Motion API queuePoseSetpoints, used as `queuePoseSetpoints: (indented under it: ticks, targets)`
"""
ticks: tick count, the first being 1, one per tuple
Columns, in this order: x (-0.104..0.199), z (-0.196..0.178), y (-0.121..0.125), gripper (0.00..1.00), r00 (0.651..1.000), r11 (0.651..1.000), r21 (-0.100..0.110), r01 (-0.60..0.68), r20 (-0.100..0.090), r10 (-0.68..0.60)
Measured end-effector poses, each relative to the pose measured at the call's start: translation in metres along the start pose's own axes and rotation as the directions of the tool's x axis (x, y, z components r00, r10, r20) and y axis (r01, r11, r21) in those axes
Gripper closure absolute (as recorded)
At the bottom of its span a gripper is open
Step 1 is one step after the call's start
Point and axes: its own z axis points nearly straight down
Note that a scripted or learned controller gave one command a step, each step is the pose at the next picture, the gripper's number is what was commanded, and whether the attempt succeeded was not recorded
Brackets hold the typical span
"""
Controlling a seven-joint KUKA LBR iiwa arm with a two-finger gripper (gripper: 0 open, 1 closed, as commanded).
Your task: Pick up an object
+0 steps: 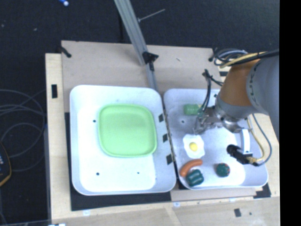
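- Here, the gripper (201, 125) is seen low in the right bin (256, 175), just above the fried egg (194, 146).
- Its fingers cannot be told apart or together.
- A green plate (127, 130) is held by the left bin (84, 173).

Two bins share a bench, side by side.
A plate (127, 130) lies in the left bin (84, 173). In the right bin (254, 175), the gripper (202, 123) hangs just behind a toy egg (194, 146); a sausage (190, 166) lies nearer the front.
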Motion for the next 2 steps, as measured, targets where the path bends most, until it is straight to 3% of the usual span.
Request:
queuePoseSetpoints:
  ticks: [2]
  targets:
    - [0.0,-0.109,0.001,1.0,1.0,1.0,-0.002,0.002,0.0,-0.002]
